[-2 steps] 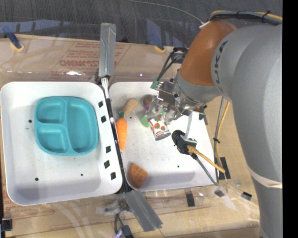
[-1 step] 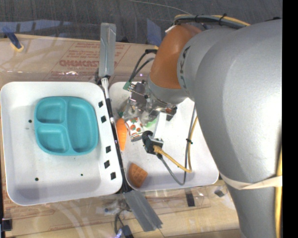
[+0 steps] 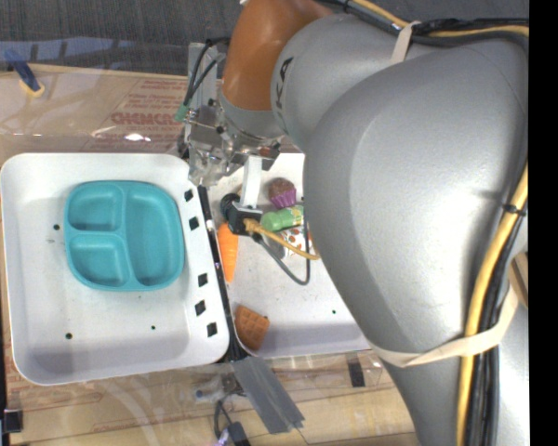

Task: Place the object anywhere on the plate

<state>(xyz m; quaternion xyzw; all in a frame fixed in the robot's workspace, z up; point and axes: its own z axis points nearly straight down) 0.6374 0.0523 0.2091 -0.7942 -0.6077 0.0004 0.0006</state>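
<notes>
A teal three-compartment plate [image 3: 125,233] lies in the left bin [image 3: 37,342], with nothing on it. In the right bin [image 3: 298,328] lie an orange carrot [image 3: 228,252], a purple object [image 3: 282,192], a green object [image 3: 282,219] and a tan waffle-like piece [image 3: 252,325]. My gripper [image 3: 207,161] hangs under the orange band, over the divider between the bins at the back, just above and left of the carrot. I see nothing held in it.
The bulky grey arm [image 3: 400,156] covers most of the right bin. A black cable loops by the carrot. Black clips [image 3: 203,282] line the divider between the bins. Brown cardboard lies behind the bins.
</notes>
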